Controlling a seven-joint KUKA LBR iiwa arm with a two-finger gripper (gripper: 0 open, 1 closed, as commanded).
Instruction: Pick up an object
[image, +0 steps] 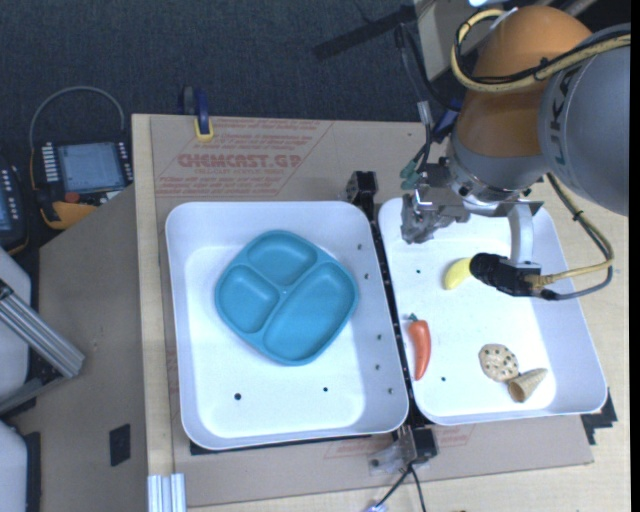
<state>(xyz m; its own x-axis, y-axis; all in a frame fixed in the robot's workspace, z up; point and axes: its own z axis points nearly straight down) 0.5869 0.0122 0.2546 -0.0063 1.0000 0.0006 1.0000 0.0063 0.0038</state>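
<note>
Near right bin (560, 395) far rim, end effector (420, 222), banana (457, 274) beside

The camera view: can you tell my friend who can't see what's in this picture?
A grey and orange robot arm's gripper hangs over the right white bin, which holds a yellow banana, a red pepper and two tan toys. The left white bin holds a blue divided plate.

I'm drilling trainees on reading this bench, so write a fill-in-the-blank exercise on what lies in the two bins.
1. The blue divided plate lies in the ____ bin.
2. The chili pepper is coloured ____.
3. The yellow banana lies in the ____ bin.
4. The gripper hangs over the ____ bin.

Missing words: left; red; right; right
</note>
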